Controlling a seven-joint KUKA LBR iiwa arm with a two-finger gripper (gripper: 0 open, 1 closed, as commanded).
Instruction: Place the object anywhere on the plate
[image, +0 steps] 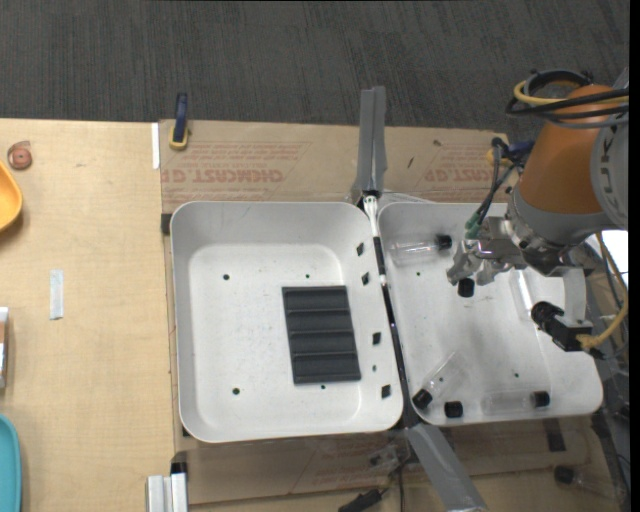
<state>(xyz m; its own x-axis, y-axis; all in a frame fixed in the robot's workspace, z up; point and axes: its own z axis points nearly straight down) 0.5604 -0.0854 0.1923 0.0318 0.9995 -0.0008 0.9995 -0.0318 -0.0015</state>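
Partly hidden or cut-off items around two white bins

Orange dish (6, 205) and teal item (8, 465) cut by left edge; gripper (468, 272) too small and cluttered to read; right bin (480, 405) partly under arm (565, 160).

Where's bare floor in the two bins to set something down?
Left bin: bare floor on every side of the black ribbed block, widest toward its left wall. Right bin: bare in the middle; crowded at top where the tool hangs, with small dark bits along the near edge.

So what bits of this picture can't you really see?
- Gripper, camera view: small and partly hidden by the arm's wrist, so whether its fingers are open or shut is unclear.
- Orange thing: cut off by the left edge.
- Blue thing: cut off by the bottom-left corner.
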